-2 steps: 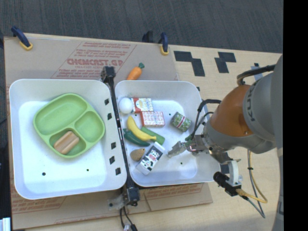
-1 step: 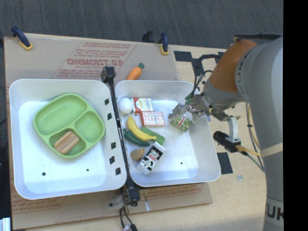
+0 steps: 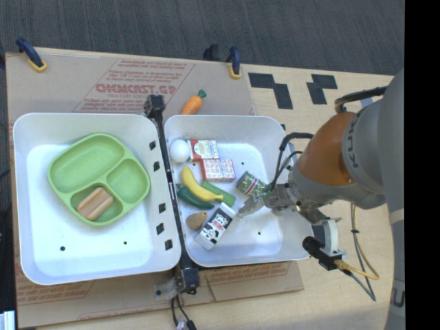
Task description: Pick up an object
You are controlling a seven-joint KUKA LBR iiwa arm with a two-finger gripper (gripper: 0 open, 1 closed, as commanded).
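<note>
The right bin [image 3: 271, 247] holds several toy foods. A small green packet [image 3: 247, 182] lies near its middle, and my gripper [image 3: 256, 202] hangs low right beside and just below it, reaching in from the right. Whether it touches the packet I cannot tell. Left of the gripper lies a black-and-white milk carton [image 3: 214, 227] on its side. Further left are a yellow banana [image 3: 195, 185], a dark green vegetable [image 3: 204, 197] and a small brown piece [image 3: 196, 220]. Two red-and-white cartons [image 3: 212, 159] and a white egg [image 3: 179, 150] sit towards the back.
The left bin [image 3: 41, 253] bears a green divided plate [image 3: 103, 163] with a hot dog [image 3: 94, 203] in one section. An orange carrot [image 3: 193, 103] lies on the cardboard behind the bins. A black divider [image 3: 163, 177] runs between the bins. The arm's orange band [image 3: 330, 160] overhangs the right bin's edge.
</note>
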